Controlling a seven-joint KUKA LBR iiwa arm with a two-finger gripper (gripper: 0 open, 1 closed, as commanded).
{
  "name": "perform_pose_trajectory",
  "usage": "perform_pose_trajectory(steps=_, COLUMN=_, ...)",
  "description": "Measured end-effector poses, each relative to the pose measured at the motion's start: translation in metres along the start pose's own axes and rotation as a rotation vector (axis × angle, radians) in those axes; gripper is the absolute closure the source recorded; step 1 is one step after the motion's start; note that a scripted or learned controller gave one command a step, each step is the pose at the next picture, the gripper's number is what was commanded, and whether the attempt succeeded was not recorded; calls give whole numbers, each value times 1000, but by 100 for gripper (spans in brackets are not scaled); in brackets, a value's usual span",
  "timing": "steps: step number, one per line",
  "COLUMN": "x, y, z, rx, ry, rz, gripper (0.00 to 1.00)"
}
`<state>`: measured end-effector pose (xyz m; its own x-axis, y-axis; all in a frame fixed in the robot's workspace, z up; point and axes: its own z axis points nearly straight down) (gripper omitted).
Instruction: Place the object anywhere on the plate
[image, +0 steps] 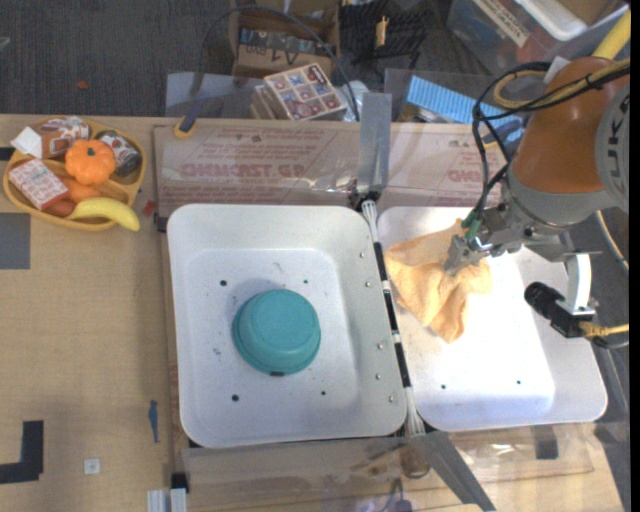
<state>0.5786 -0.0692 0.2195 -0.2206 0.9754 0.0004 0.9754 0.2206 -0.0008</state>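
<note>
Yellow cloth (440, 285) hangs pinched in the fingers (468, 247) — lifting underway. Next, carry it left onto the teal plate (277, 331).

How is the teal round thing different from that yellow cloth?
The teal plate is round and rigid; the yellow cloth is crumpled and floppy. The plate lies alone in the left bin; the cloth sits in the right bin, with the gripper at its upper edge.
</note>
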Motion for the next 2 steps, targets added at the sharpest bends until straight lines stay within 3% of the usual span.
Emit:
perform_pose_trajectory(steps=1, x=-1, y=1, z=-5, rx=-3, ry=-1, rz=0, gripper=100)
perform_pose_trajectory(steps=2, x=51, y=31, z=-4, rx=-5, ry=-3, rz=-400, gripper=100)
